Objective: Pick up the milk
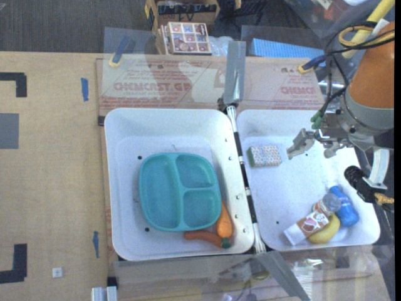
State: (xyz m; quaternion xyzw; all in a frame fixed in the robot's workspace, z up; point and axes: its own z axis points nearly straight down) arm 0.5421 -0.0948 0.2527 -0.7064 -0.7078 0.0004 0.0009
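- I see the milk (308,224), a small carton with a white end and a red-brown printed side.
- It lies on its side, turned diagonally, with the white end toward the front edge.
- It is in the right bin, near the front right corner.
- It touches a yellow banana and is just beside a blue bottle.

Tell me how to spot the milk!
Look in the right bin, down at its near corner. The milk is a small white and brown carton lying flat, pressed against a yellow banana. A blue bottle lies just behind them.
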